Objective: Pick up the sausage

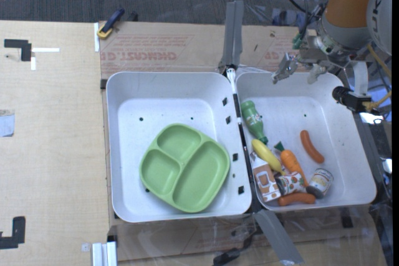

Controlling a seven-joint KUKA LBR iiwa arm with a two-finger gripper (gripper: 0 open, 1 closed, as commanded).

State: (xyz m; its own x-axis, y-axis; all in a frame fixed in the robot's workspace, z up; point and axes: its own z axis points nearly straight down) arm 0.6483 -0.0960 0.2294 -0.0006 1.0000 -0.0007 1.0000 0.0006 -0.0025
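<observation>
The sausage (311, 146), short and reddish-orange, lies slanted on the floor of the right bin (336, 110), right of the middle. My gripper (299, 71) hangs over that bin's far rim, up and a little left of the sausage and well apart from it. Its two fingers are spread open and hold nothing.
Along the right bin's left and front sides lie a green bottle (252, 120), a banana (267, 156), a carrot (289, 162), a small printed box (268, 182), a tin can (320, 182) and another orange-red stick (297, 199). A green divided plate (185, 166) sits in the left bin (124, 134).
</observation>
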